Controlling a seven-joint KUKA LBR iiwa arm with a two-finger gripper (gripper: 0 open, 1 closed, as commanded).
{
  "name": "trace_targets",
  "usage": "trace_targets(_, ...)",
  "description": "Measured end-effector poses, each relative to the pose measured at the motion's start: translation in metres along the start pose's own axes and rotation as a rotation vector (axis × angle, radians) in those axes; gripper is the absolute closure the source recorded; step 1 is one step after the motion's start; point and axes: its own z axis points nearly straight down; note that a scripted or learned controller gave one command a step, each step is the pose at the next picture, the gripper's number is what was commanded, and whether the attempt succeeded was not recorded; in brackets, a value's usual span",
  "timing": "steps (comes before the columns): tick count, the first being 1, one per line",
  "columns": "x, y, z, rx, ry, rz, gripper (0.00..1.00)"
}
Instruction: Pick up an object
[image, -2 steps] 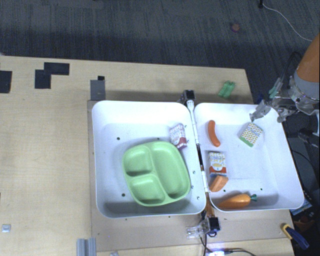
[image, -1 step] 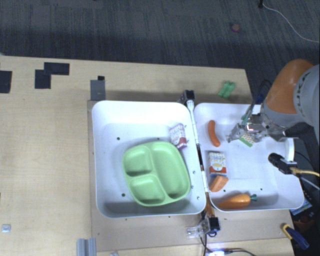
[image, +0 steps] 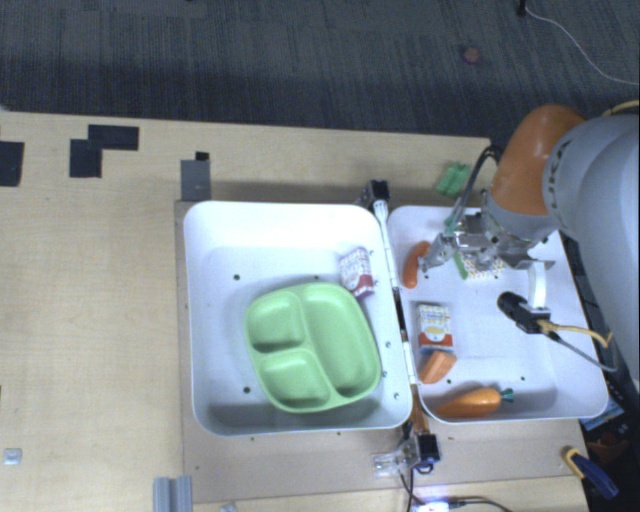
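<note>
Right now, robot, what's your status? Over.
Gripper over right bin. Orange toy just beside it, grasp unconfirmed. Packet and carrot lie apart, nothing blocking.

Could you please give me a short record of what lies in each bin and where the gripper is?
left bin: green divided plate, packet at its far right edge
right bin: orange piece by the divider, small carton, orange chunk, carrot at the near wall
gripper: over the right bin's far half, beside the orange piece
</note>
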Motion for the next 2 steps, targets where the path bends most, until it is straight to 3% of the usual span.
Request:
trace_targets(1,-0.0007,0.0018,-0.0117,-0.006,-0.003,-0.002,1.0)
trace_targets(2,-0.0007,0.0015,-0.0113,-0.005,-0.003,-0.002,0.0)
